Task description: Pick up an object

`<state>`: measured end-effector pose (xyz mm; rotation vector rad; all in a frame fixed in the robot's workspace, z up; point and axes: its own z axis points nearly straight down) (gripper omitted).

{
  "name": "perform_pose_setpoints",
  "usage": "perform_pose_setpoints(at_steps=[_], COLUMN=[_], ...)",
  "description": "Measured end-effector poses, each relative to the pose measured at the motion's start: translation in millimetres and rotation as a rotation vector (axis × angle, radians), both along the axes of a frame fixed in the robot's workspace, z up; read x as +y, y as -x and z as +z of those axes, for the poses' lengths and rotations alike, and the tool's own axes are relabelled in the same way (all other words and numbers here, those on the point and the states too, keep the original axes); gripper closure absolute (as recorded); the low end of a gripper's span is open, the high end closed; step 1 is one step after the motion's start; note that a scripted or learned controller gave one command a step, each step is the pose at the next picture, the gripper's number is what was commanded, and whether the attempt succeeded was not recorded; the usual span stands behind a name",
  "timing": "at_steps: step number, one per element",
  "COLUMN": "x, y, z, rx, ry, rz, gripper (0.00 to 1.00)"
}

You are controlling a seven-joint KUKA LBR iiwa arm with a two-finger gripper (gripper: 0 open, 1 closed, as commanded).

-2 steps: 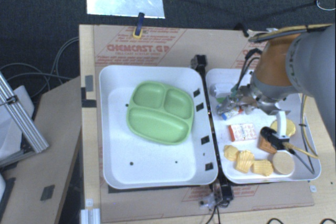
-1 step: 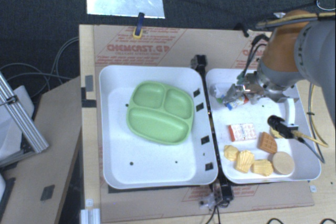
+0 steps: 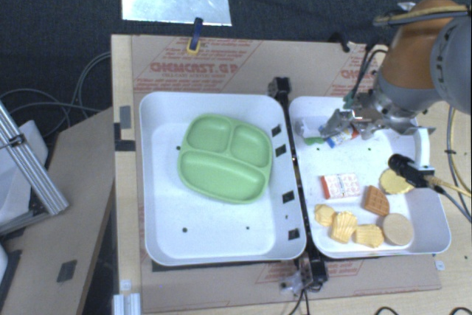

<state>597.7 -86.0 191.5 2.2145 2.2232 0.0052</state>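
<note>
i see the gripper (image 3: 341, 123) in the upper part of the right bin (image 3: 435, 221); its fingers i cannot tell. the waffle (image 3: 375, 201) looks light, stiff; i would grip its edges.

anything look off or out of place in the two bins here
Nothing looks spilled or damaged. The green divided plate lies flat in the left bin, turned at an angle to the bin's walls. The toy foods, such as the waffle and the round cookie, sit loose in the right bin, none outside it.
</note>
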Motion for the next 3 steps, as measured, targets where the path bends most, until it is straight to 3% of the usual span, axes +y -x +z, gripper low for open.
perform_pose_setpoints(at_steps=[1,3], x=[0,102], y=[-1,29], z=[35,23], rx=[0.0,0.006], ry=[0.0,-0.003], rz=[0.001,0.006], gripper=[1.0,1.0])
